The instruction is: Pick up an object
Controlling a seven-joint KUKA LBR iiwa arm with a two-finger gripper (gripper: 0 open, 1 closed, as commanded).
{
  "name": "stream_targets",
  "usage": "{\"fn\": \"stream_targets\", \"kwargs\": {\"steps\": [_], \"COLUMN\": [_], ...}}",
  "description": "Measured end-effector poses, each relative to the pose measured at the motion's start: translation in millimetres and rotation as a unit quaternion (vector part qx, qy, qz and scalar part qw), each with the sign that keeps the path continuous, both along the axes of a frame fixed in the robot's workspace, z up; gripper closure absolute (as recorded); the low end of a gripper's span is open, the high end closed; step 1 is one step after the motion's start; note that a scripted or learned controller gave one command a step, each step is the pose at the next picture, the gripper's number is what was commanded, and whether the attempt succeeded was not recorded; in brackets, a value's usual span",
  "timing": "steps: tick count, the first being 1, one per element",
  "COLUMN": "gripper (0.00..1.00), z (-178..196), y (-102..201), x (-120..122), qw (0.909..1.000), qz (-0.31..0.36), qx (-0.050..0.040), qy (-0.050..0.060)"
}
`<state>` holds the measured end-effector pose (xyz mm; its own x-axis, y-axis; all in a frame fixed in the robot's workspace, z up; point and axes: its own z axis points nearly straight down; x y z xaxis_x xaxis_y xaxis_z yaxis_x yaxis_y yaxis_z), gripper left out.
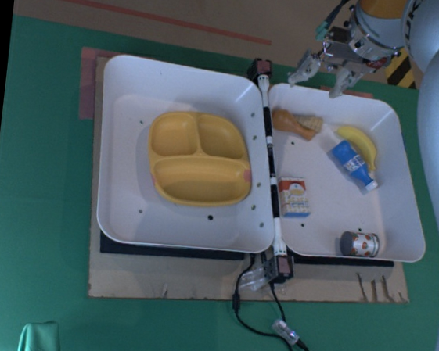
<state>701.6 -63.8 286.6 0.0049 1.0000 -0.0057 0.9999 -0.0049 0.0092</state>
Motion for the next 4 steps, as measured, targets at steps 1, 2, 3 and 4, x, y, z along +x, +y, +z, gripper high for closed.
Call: {"fn": "stream_targets", "kwargs": {"steps": [1, 2, 3, 4], "gripper": [0.0, 1.0, 1.0, 0.0], "z": [-79.4, -62.8, 45.0, 44.3], "y": [-43.6, -44.7, -34.8, -35.1], "x": [-44.3, -41.6, 0.4, 0.2], "qw": [1.0, 0.9999, 1.0, 1.0], "qz": [-0.003, -0.005, 0.0, 0.0], "qx": [-0.0034, -0.0044, 0.0004, 0.0001], "qy": [-0.006, -0.013, -0.003, -0.003]}}
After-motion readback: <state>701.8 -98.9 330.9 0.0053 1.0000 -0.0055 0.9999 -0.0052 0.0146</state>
